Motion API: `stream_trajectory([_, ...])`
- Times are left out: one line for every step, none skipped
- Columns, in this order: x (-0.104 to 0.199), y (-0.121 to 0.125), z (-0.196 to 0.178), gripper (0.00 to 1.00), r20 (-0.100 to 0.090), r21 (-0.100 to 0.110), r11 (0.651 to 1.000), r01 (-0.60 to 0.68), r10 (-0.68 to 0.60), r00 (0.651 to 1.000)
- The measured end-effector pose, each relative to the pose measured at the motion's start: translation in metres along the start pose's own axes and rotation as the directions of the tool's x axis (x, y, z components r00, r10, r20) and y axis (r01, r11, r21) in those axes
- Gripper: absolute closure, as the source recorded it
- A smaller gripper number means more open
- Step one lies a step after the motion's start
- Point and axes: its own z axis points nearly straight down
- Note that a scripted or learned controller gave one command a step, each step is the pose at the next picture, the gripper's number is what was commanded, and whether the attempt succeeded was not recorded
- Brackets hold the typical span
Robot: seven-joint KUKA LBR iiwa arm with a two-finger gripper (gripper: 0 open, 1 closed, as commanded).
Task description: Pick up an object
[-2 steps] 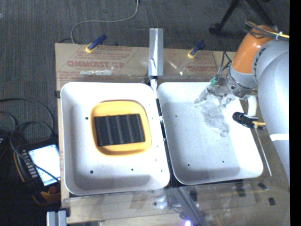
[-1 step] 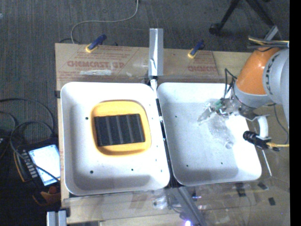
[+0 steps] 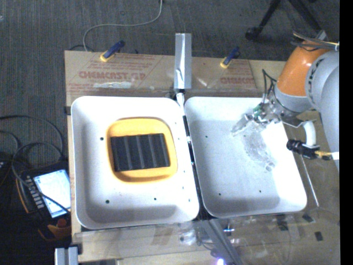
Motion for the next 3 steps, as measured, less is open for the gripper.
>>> stream_trajectory([0.012,-0.053,-0.002,0.0,0.017,-0.01,0.996,0.09,-0.09,0.996])
stream_trajectory([-0.004,0.016,-0.001,0.0,-0.009,0.019,1.0,-0.008,0.008,1.0])
stream_trajectory([0.003,-0.031,-0.004,0.0,0.014,-0.014,0.993,0.116,-0.116,0.993])
